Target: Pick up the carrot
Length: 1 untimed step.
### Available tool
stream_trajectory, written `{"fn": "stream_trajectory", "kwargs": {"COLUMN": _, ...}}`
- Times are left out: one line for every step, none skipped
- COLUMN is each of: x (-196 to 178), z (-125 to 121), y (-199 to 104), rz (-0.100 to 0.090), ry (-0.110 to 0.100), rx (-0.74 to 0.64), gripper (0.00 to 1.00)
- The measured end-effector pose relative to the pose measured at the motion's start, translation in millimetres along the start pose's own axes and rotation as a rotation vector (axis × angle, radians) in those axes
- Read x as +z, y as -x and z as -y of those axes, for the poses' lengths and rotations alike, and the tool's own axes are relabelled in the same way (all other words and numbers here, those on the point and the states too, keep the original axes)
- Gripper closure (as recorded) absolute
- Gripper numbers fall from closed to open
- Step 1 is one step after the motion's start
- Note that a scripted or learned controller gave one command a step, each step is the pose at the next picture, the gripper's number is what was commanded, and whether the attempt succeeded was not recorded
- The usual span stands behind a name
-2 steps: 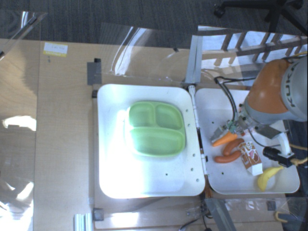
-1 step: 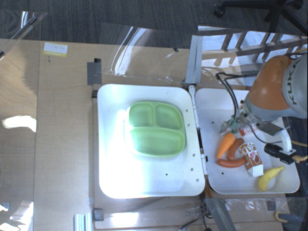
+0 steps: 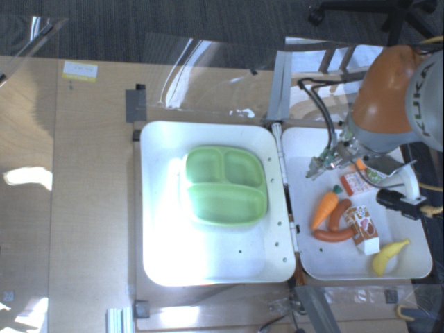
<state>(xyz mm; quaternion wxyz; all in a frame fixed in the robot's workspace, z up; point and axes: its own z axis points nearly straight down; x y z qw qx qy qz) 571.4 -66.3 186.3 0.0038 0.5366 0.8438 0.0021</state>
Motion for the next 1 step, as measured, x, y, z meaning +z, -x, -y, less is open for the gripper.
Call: {"fn": "stream_trajectory", "kwargs": {"x": 60.3, "z": 34.3, "y": 34.0, "rz": -0.002, "ry": -0.002, "rx": -0.303, "gripper": 1.0}}
